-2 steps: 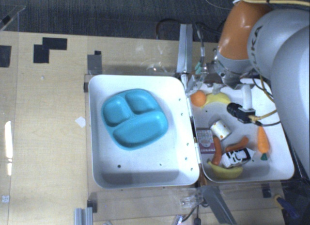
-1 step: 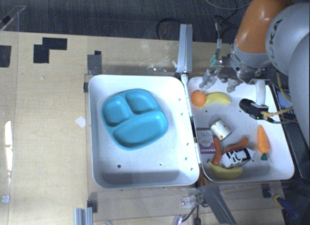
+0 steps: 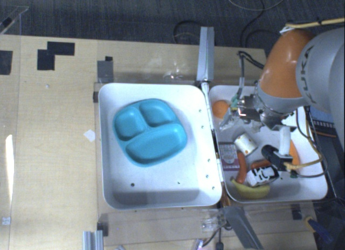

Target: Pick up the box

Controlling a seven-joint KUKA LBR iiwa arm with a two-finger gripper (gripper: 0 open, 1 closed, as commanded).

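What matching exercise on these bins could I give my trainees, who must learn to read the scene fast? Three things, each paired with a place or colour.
Things:
1. plate
2. banana
3. orange

Descriptions:
A. yellow, at the near edge of the right bin
B. blue, with three compartments, in the left bin
C. round, at the far left corner of the right bin

Pairs: 1-B, 2-A, 3-C

A divided plate lies in the left bin. The right bin, frame's right, holds a box along its left wall, a banana at its lower edge.
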